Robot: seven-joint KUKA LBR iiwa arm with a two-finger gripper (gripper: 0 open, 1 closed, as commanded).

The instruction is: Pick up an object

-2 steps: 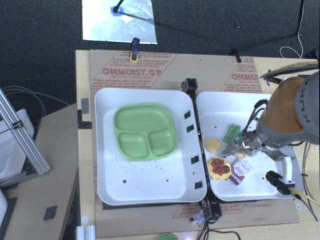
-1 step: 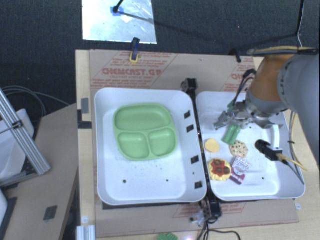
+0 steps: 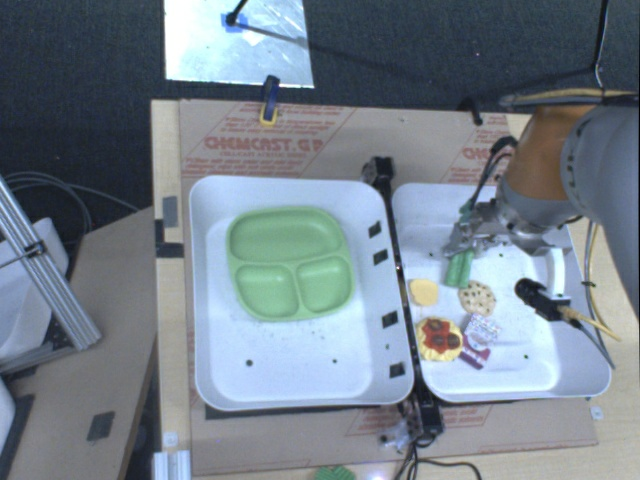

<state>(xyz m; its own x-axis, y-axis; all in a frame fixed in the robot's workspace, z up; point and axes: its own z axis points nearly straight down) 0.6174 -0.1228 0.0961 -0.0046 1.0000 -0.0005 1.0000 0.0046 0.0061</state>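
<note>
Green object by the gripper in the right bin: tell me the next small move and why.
Probably a short drop straight down, then close. The gripper sits directly over the top end of the green object in the right bin, and nothing shows between its fingers yet. The cookie and yellow piece lie just below, so keep the descent vertical.

Around the green divided plate (image 3: 291, 263), the left bin's floor lies open. In the right bin (image 3: 570, 363), toy foods (image 3: 450, 313) cluster near the divider; bare floor lies toward its far-right wall.
</note>
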